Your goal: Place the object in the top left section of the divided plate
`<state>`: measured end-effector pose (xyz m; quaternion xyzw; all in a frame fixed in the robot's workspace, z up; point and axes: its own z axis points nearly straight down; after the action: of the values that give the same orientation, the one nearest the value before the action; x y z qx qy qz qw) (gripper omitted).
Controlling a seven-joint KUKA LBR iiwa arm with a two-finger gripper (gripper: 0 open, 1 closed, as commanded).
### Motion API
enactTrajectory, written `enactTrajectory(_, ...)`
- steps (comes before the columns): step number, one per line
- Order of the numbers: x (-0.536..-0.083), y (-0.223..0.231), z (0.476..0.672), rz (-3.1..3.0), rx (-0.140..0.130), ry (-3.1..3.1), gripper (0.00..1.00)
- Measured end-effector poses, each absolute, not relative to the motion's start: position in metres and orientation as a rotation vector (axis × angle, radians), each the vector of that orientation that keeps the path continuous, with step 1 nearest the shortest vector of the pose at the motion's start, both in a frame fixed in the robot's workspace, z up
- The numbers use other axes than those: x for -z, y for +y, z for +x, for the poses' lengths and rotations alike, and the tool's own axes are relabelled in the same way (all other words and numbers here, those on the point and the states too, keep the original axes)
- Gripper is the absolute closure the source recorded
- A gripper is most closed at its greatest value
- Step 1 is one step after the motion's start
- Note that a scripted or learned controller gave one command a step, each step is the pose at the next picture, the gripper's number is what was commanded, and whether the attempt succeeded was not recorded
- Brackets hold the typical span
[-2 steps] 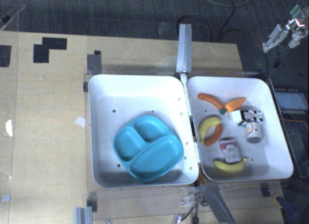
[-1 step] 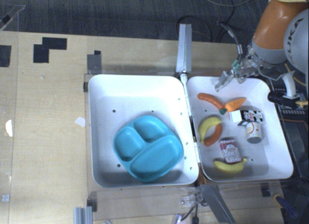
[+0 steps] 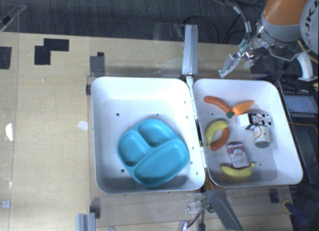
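- Nearest me, in the left bin [image 3: 104, 125], I see one blue divided plate [image 3: 153, 152]. It looks like smooth moulded plastic, rounded, with three sections: two small ones on its far side and one long one on its near side. It sits turned at an angle on the bin floor.
- Both bins are shallow, white, with rounded corners, side by side and touching along a middle seam. I count two.
- In the right bin [image 3: 284, 140], closest to me, lies a yellow banana [image 3: 237, 171], curved and smooth, with a small red-and-white packet [image 3: 236, 154] just above it, touching or nearly so.
- Further in, a second yellow banana [image 3: 214, 129] curls beside a reddish sausage shape [image 3: 221, 139]; the two touch.
- To their right stands a small can [image 3: 261, 136], round with a pale top, and just behind it a small white box [image 3: 254, 120] with dark markings.
- At the far end lie one orange-red sausage [image 3: 216, 102] and one orange carrot [image 3: 242, 107] with a green tip, meeting in a shallow V.
- The task does not name its object; all seven items lie in the right bin, none on the plate.
- Farthest off, beyond the right bin's back rim and over the wooden bench [image 3: 45, 125], hangs the hand [image 3: 234, 63], reaching leftward from the grey and orange arm [image 3: 289, 1]. I cannot tell how its grip is set, and I see nothing in it.
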<state>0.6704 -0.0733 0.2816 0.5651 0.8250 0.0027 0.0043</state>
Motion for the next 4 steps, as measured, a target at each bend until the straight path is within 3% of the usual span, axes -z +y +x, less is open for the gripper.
enactTrajectory(1,-0.438,-0.06,0.669,1.73,-0.008,2.612,0.0)
enactTrajectory(2,-0.246,-0.041,0.67,1.533,-0.004,2.737,0.0)
enactTrajectory(3,-0.367,0.0,0.67,1.302,-0.008,2.848,0.0)
enactTrajectory(4,-0.186,-0.029,0.656,1.2,-0.005,2.897,0.0)
